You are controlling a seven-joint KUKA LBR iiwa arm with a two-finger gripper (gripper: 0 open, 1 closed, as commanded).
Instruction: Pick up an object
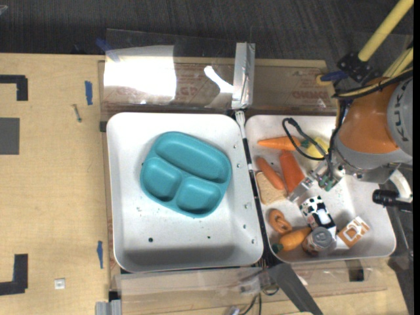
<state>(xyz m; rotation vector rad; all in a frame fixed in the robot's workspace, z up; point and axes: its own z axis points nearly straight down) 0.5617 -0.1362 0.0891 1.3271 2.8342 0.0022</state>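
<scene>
Under the gripper [319,188]: we see carrots [289,167], touching or apart unclear.
Just below it: black-and-white toy [315,210].
Fingers: we cannot tell.

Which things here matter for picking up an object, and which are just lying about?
For the job:
gripper, low in the right bin
carrots beside it
black and white toy
orange and white block
grey can

Lying about:
teal divided tray in the left bin
blue tape marks on the bench
</scene>
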